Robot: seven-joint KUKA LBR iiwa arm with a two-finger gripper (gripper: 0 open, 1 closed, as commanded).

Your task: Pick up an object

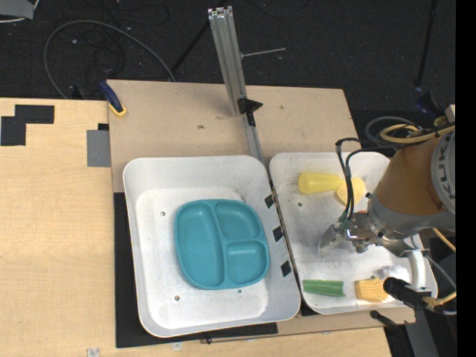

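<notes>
Clearly you've grasped nothing yet; your gripper hangs open and empty over the right bin; yellow banana beyond it, green block nearer you.

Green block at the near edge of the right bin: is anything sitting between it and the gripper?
Nothing visible does. The gripper hangs over bare floor of the right bin, and the green block lies nearer the camera with only white floor between them. The brush lies beside the block, off that line.
</notes>
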